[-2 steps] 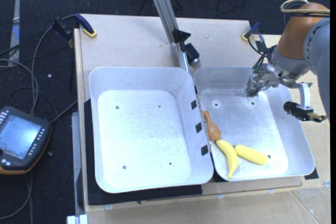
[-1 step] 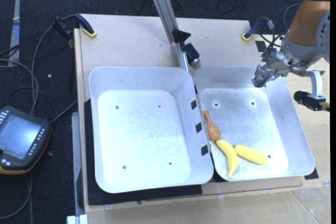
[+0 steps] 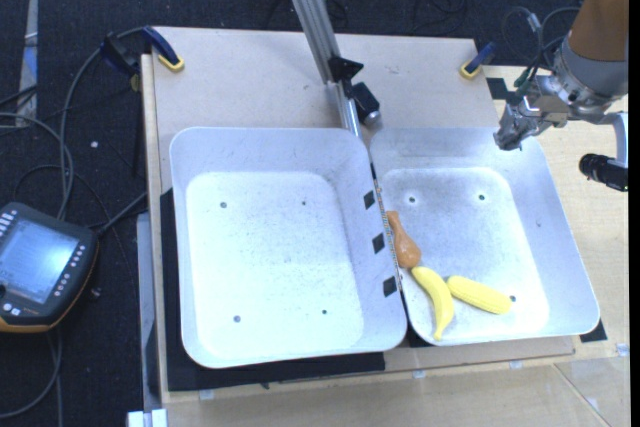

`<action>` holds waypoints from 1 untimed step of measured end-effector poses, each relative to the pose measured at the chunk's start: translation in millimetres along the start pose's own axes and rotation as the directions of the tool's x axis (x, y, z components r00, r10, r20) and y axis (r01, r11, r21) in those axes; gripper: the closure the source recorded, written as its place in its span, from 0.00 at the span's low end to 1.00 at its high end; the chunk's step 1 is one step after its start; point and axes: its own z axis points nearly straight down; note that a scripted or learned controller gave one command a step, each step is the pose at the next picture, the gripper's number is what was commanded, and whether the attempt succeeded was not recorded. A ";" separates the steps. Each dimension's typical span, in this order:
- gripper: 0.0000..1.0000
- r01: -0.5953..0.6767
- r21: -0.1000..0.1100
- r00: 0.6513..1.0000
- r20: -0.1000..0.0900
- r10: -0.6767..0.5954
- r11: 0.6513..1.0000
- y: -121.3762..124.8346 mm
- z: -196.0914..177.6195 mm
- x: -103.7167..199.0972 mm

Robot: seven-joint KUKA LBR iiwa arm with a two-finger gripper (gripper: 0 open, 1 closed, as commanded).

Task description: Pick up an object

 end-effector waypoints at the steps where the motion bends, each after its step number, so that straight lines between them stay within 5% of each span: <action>1: 1.00 0.003 0.004 1.000 -0.002 -0.003 1.000 -9.0 -4.3 44.6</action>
